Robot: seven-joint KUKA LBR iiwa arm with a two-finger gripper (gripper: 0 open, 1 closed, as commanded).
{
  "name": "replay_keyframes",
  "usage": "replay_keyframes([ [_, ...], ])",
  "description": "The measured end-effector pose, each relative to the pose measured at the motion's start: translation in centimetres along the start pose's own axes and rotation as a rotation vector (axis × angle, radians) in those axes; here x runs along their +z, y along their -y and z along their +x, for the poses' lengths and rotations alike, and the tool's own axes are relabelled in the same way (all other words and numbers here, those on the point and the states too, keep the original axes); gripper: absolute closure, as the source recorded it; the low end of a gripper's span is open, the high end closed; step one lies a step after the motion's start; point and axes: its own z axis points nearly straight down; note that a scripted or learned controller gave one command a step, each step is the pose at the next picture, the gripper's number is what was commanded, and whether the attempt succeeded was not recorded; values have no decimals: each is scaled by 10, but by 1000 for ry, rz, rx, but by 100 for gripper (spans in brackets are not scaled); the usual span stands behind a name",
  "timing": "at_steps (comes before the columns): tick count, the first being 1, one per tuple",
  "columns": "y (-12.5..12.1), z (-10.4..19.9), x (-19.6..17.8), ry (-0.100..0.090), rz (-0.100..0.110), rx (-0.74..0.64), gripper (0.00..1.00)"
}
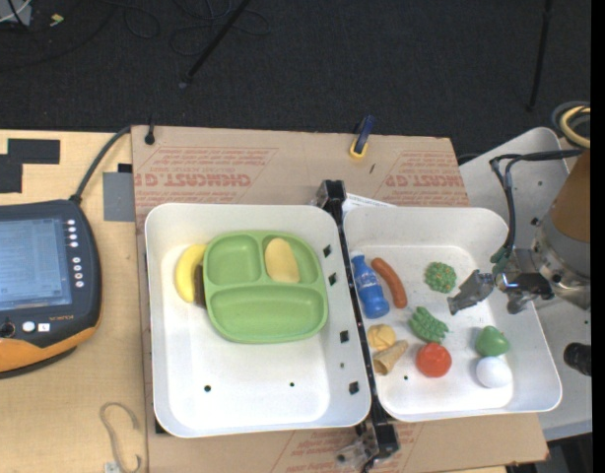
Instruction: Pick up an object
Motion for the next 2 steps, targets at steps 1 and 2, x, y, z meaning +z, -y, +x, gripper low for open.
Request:
replay_keyframes([
  [1,-2,0,-6,2,-11,-2,0],
  [2,0,4,38,1,-7,-3,0],
])
